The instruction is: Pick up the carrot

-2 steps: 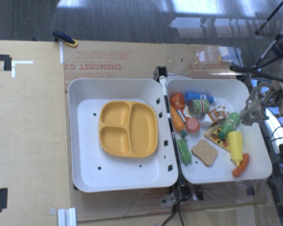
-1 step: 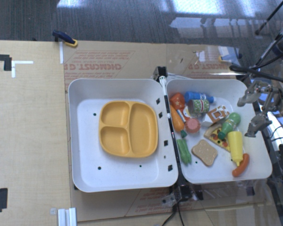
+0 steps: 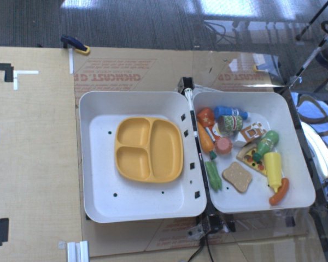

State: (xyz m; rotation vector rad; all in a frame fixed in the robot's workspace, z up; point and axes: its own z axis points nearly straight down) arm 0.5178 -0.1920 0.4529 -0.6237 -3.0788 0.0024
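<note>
At the right bin's (image 3: 295, 146) left wall, the carrot (image 3: 205, 138) touches neighbouring toys; a mis-grasp is likely. Gripper state: cannot tell.

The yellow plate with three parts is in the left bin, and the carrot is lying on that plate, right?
Not quite. The yellow plate is in the left bin, but the carrot is not on it. The camera view shows the carrot in the right bin, against its left wall, among the other toy food.
</note>
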